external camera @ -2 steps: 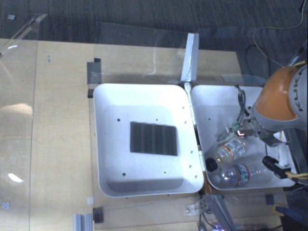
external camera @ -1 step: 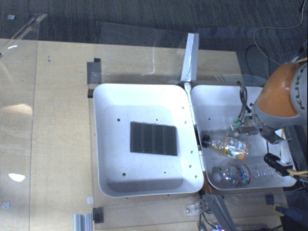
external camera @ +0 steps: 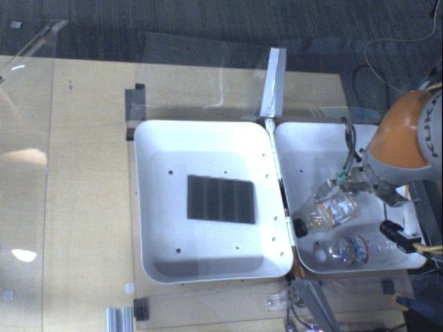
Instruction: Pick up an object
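Left bin (external camera: 208, 137), center frame, holds a dark ribbed mat (external camera: 221, 200). Right bin (external camera: 304, 140) holds two clear plastic bottles. My end effector (external camera: 349, 182) sits just upper right of the upper bottle (external camera: 331, 211), long axis running lower-left to upper-right; grip state I can't tell. Lower bottle (external camera: 344, 250) lies near the bottom rim.

A pale wooden surface (external camera: 76, 185) lies under clear glossy sheeting that catches soft glare at the left, with dark grey ribbed carpet (external camera: 173, 5) beyond it.

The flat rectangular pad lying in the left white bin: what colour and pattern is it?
Dark grey to black flat rectangular pad, with faint vertical ribs or stripes; the camera view shows it clearly.
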You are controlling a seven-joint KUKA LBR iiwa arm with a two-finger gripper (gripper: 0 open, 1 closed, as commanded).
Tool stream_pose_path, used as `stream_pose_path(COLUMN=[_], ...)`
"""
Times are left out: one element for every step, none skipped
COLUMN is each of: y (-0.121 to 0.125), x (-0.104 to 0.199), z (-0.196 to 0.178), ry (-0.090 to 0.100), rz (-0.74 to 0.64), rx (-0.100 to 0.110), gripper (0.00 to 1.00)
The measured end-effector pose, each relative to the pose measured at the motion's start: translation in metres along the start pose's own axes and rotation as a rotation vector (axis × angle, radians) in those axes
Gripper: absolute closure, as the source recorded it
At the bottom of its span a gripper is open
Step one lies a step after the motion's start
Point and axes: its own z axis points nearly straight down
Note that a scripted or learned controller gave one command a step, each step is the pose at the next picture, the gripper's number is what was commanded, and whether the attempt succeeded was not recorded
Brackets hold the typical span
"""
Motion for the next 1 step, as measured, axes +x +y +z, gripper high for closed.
stream_pose_path(y=[-0.0111], x=[0.0488], z=[0.0107], ry=[0.000], rz=[-0.115], rx=[0.005], gripper=[0.00])
